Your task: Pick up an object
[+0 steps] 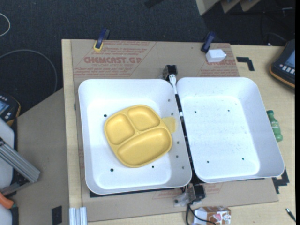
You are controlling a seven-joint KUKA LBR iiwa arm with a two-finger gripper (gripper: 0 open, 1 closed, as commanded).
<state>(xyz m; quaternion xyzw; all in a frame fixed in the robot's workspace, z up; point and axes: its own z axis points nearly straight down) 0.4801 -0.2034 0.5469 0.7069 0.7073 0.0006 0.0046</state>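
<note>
Since the yellow tray (138, 136) lies upside down in the left bin (89, 121), smooth domes may slip from fingers; gripper state can't tell.

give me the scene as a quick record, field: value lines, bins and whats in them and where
bins: two shallow white bins side by side on a brown bench
left bin: holds one yellow divided plate
plate compartments: three, two small at the far side, one large at the near side
plate position: about mid-bin, turned at a slant to the bin walls
plate state: lying flat, open side up
right bin: white floor with small dark dots
between bins: dark strip along the shared edge
</note>
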